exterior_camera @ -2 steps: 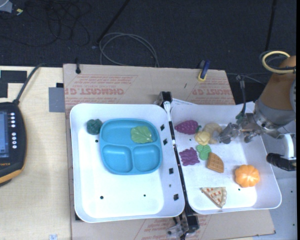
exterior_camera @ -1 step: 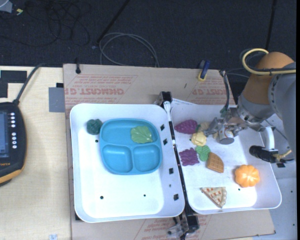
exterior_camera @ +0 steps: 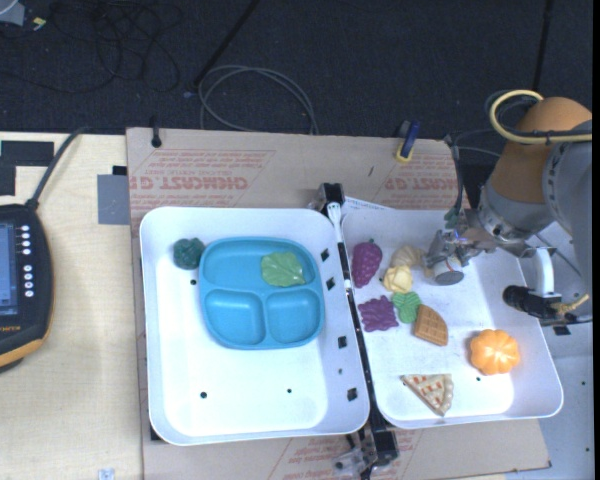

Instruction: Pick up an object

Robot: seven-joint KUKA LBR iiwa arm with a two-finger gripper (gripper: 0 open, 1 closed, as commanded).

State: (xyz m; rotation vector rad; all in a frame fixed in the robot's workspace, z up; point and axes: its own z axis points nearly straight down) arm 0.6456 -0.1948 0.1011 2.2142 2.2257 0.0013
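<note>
Though the end effector (exterior_camera: 447, 264) state cannot be told, the light, stiff toy garlic (exterior_camera: 404, 259) is best pinched across its middle.

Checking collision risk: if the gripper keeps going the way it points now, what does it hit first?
The gripper points toward the view's left, low over the right bin. First in line looks like the pale cream toy; depth is unclear from one slanted view.
</note>
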